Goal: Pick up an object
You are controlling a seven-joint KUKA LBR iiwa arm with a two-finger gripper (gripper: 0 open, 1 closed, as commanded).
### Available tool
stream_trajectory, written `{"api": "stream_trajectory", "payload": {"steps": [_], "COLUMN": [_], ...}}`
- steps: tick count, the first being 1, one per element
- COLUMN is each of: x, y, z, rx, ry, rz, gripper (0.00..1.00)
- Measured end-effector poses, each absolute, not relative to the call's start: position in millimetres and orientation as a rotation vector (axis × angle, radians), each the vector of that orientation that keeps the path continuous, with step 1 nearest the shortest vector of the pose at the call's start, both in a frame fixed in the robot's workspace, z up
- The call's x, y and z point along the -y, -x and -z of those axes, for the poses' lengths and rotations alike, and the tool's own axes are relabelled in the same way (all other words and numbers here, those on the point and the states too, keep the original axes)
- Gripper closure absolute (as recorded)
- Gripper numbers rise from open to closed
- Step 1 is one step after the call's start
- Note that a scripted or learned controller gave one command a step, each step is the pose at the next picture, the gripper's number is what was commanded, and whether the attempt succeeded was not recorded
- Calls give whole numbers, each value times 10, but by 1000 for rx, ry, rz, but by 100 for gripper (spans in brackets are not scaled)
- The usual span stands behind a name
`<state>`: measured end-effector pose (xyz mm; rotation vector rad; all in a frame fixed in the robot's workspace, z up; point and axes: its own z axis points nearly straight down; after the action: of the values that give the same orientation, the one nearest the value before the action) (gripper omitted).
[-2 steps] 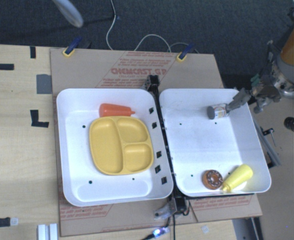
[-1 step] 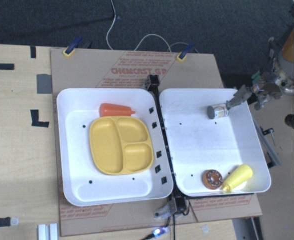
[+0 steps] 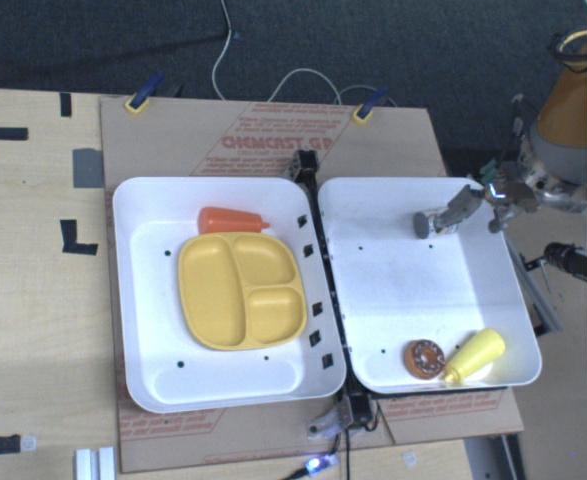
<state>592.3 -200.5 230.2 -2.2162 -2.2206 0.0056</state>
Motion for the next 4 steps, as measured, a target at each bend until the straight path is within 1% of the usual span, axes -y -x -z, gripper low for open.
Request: {"api": "stream_trajectory", "payload": {"steps": [1,2,3,4], "x": [1970,1911,1908,1942], "y": [-5915,-5969,-5981,-5968], "z": [-1652,-1168,-1301,-1929], "rx": [2218,2220,2224,2227], "ry": [2215,2216,2216,2224], "rz": [-8,-6,-3,4], "gripper": [0,0,100,100]}}
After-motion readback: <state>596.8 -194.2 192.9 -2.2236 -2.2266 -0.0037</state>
